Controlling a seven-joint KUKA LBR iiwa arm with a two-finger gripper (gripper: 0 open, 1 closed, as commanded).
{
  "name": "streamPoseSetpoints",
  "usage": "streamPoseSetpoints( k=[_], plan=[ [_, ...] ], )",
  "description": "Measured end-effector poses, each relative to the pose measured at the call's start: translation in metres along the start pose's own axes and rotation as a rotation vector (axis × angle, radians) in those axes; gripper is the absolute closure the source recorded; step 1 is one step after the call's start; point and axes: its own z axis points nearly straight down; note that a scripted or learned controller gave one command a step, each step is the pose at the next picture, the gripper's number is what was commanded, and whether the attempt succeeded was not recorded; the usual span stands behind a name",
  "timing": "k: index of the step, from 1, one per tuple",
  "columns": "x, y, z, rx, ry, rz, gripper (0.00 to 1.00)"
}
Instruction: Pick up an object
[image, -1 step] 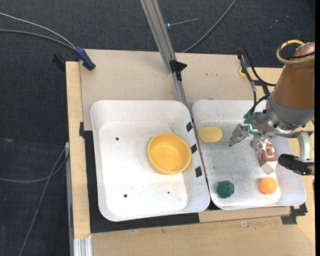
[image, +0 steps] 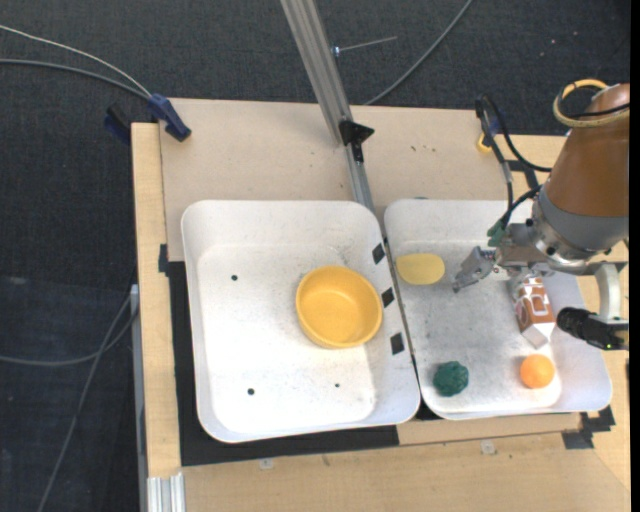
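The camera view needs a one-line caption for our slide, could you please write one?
Gripper poised in the right bin near a yellow disc; yellow bowl in the left bin.

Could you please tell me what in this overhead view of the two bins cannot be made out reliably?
- Pincer: small and blurred in the camera view, so its opening is unclear.
- Arm's upper part: cut off by the right edge.
- Carton: print too small to read, top partly under the arm.
- Green object: too small to identify.
- Yellow bowl: its wall hides the bin floor beneath.

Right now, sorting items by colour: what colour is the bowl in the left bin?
Yellow round bowl, camera view.
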Motion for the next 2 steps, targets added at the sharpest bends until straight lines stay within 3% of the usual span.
streamPoseSetpoints(
  k=[2],
  plan=[
    [-0.005, -0.009, 0.113, 0.008, 0.001, 0.003, 0.00]
  ],
)
